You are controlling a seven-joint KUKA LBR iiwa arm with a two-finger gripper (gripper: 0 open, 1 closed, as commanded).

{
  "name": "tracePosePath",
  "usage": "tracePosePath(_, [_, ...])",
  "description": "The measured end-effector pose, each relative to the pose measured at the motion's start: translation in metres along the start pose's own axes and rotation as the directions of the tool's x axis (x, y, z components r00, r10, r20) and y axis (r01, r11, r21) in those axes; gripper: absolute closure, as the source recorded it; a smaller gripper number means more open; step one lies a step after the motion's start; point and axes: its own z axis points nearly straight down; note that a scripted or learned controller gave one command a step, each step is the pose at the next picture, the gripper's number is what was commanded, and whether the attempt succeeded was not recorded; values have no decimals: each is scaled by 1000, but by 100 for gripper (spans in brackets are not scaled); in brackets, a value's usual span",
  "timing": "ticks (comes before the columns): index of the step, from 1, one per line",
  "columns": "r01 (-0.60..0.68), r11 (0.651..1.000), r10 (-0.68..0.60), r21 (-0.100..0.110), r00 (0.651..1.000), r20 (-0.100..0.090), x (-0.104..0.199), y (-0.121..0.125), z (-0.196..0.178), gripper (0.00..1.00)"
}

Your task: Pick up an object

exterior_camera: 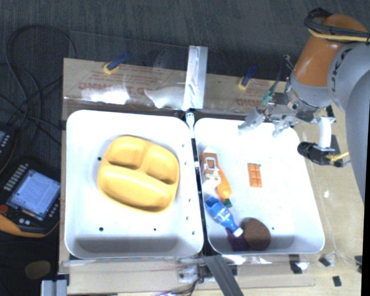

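My gripper (265, 122) hangs over the far edge of the right bin (294, 181), with its two fingers spread apart and nothing between them. Below it in that bin lie a small orange block (254, 174), an orange and white pack (211, 168), an orange carrot-like piece (223, 191), a blue bottle (223, 216) and a brown ball (255, 233) on something purple. The small orange block is the nearest of these to the gripper. A large yellow bread-shaped object (138, 171) lies in the left bin (82, 219).
The divider between the two bins (196, 176) runs down the middle. Clear plastic sheeting and clamps (117, 61) sit behind the bins. A teach pendant (28, 195) and cables lie left of the bench. The arm's grey body (361, 91) stands at the right.
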Motion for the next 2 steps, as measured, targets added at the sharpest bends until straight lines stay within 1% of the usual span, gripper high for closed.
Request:
tracePosePath(1, [206, 978, -206, -1, 978, 3, 49, -36, -83, 0])
tracePosePath(2, [357, 934, -357, 1, 934, 1, 12, -19, 37, 0])
